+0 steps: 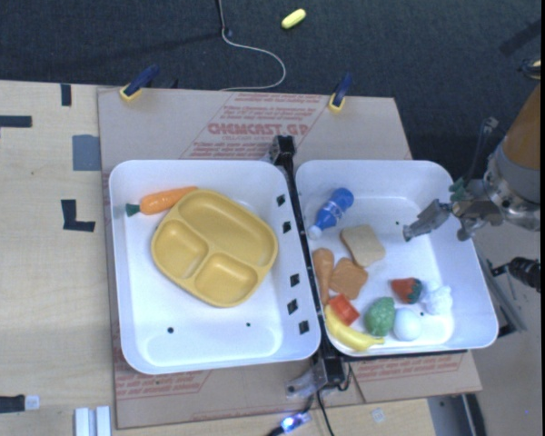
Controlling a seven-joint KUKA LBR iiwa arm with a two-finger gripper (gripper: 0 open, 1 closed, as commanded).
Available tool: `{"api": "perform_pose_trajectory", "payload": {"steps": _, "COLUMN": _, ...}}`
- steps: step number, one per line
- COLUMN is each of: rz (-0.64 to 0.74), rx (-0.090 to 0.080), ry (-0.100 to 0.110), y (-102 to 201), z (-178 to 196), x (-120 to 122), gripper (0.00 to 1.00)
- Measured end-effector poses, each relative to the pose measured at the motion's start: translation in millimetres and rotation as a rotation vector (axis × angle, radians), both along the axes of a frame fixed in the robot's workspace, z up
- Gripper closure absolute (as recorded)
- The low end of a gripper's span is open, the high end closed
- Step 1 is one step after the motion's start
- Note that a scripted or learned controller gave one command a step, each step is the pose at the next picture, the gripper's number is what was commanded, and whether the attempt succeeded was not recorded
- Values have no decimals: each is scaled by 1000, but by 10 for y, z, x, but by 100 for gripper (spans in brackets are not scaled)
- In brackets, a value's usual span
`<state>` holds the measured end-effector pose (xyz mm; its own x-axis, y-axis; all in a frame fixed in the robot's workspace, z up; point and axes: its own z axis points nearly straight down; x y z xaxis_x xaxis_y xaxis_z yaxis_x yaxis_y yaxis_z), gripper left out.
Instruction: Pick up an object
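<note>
White right bin [468, 271] holds tan bread slice [362, 244].

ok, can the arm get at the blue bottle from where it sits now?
Probably yes. The bottle lies by the left wall of the right bin with bare floor between it and the gripper, which hangs over the bin's right side. The bread slice lies lower, off that line.

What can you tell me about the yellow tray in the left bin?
The tray is a yellow, plastic-looking dish with rounded corners and three compartments: one large and two smaller. It lies flat, right side up and turned at an angle, in the upper middle of the left bin. Nothing sits in its compartments. A toy carrot lies along its upper left edge, seemingly touching it.
</note>
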<state>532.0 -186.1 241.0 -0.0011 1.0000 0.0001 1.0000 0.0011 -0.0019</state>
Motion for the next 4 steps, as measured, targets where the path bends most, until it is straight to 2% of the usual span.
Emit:
{"api": "perform_pose_trajectory", "payload": {"steps": 2, "rz": 0, "rx": 1, "ry": 5, "y": -39, "z": -1235, "x": -10, "gripper": 0}}
{"api": "perform_pose_trajectory", "payload": {"steps": 3, "rz": 0, "rx": -1, "ry": 0, "y": -32, "z": -1583, "x": -12, "gripper": 0}}
{"api": "perform_pose_trajectory", "payload": {"steps": 4, "rz": 1, "rx": -2, "ry": -2, "y": -31, "z": -1460, "x": -6, "gripper": 100}}
